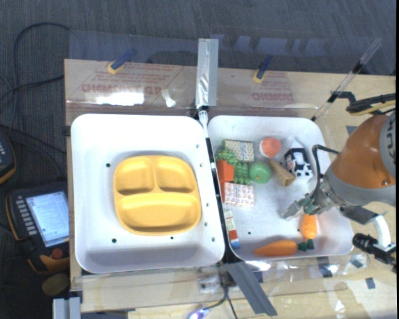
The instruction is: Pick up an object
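Two white bins sit side by side on the bench: the left bin (86,178) bears a yellow divided tray (157,193), the right bin (299,126) a scatter of toys. Low over the right bin's near corner, the gripper (304,209) stands just above a small orange piece (308,226), possibly touching it. Whether its grip is closed cannot be told. The approach looks finished; next comes closing squarely, then lifting straight up, clear of the orange carrot (276,248).

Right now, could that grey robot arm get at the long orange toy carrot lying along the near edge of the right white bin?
Probably yes. The long orange toy carrot lies uncovered with bare bin floor around it, and the gripper hangs just above it in the same right white bin.
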